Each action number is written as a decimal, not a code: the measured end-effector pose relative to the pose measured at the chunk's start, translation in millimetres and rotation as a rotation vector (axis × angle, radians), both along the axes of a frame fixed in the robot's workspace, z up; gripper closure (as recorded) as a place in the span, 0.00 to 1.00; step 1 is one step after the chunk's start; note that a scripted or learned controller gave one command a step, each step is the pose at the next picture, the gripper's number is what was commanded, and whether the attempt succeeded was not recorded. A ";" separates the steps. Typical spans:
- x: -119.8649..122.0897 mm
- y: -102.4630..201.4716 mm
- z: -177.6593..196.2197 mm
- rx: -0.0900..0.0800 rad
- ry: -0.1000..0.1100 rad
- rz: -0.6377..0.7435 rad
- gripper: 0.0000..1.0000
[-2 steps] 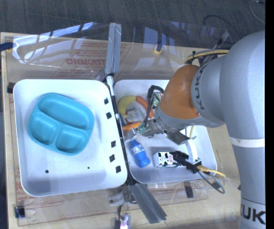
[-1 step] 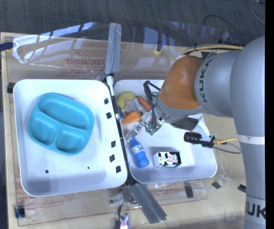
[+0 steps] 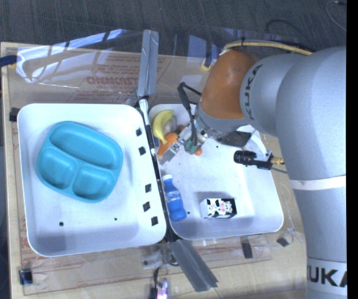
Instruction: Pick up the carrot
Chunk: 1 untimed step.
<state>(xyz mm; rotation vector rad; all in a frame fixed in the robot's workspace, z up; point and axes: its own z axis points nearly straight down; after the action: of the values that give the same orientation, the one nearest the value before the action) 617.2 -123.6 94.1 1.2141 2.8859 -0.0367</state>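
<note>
The carrot (image 3: 167, 146) is a short orange piece lying in the right bin's far left corner, just below a yellow banana (image 3: 161, 124). My gripper (image 3: 190, 143) is low over that corner, right beside the carrot's right end. The grey arm and its orange band (image 3: 227, 87) cover the bin's far side and hide much of the gripper. I cannot see whether the carrot is in its grasp.
A blue bottle (image 3: 173, 200) lies along the left wall of the right bin (image 3: 263, 220). A black-and-white box (image 3: 220, 207) sits near its front. The left bin (image 3: 48, 238) holds a blue divided plate (image 3: 79, 161).
</note>
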 end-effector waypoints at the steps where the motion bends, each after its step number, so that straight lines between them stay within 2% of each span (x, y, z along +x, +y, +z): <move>1: -0.7 -5.6 6.7 -0.005 0.003 -0.005 1.00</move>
<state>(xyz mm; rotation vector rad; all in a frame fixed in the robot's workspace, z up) 616.5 -129.2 100.9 1.2211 2.8836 -0.0452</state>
